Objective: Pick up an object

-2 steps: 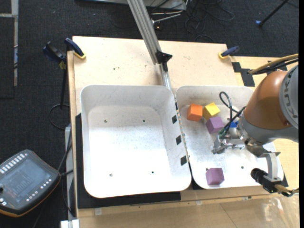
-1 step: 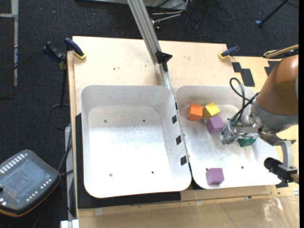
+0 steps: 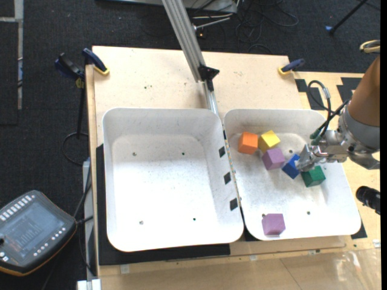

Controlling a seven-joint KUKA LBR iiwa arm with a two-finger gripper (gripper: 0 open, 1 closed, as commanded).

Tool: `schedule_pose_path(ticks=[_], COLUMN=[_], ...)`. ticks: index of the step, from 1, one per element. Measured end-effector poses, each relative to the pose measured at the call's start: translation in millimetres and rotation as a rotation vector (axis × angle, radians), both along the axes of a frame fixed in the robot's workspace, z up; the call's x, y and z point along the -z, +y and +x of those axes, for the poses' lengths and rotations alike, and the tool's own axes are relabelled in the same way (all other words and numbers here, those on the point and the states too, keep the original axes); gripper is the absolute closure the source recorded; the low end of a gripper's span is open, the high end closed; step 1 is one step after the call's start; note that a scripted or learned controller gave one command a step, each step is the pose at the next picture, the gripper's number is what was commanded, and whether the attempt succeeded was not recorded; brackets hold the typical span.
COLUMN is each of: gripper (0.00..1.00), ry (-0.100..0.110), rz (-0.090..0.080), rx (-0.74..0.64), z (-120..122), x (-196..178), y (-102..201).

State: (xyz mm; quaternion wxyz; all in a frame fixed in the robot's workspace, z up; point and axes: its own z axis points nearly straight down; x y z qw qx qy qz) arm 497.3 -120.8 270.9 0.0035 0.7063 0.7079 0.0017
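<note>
Partly hidden at the frame's right edge, the arm (image 3: 369,110) shows just its orange band and grey wrist; the rest is cut off. Its gripper (image 3: 307,162) reaches down into the right bin (image 3: 338,219), and the fingertips are too small and too cluttered by the wrist hardware and cables to make out, so I cannot tell whether they are apart or together, or whether anything sits between them.

Just beside the gripper tip lies a blue cube (image 3: 291,166), partly covered by the gripper so that a slanted face and a corner are what can be seen. A green cube (image 3: 314,176) lies just below the gripper, touching or nearly touching the blue one; the contact cannot be judged. To the left of the blue cube sits a light purple cube (image 3: 273,158), tilted, close against it. Above that are a yellow cube (image 3: 269,140) and an orange cube (image 3: 248,142), side by side near the bin's far left part. A second purple cube (image 3: 273,223) rests apart from the cluster, near the bin's front wall.

The left bin (image 3: 121,162) is white with dark specks. A slanted metal pole (image 3: 184,32) crosses the top of the bench (image 3: 151,77) and ends where the bins meet. A handheld pendant (image 3: 30,231) lies at lower left, partly cut off.
</note>
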Motion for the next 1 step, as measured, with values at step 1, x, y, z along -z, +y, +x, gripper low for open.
schedule_pose_path(ticks=[1], gripper=[1.00], ry=[0.006], rz=[0.001], rx=[0.000], z=[0.8], x=[-5.7], y=[0.0])
